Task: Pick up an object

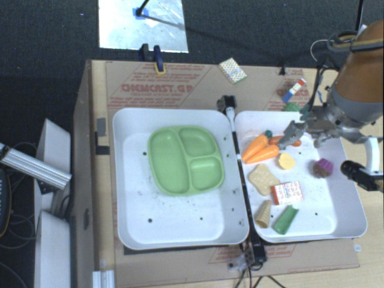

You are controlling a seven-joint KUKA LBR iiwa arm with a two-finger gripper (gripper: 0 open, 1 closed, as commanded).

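Right bin [348, 221]: carrot [261, 149] long axis slanted, tip lower-left; gripper [295, 132] just beside, finger state unclear.

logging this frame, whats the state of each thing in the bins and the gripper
green tray: flat in the left bin, compartments bare
carrots: lying in the right bin, by the divider
yellow piece: loose beside the carrots
cracker: lying flat
red and white box: lying flat
cone: on its side
green piece: on its side
purple piece: resting alone
gripper: low above the carrots
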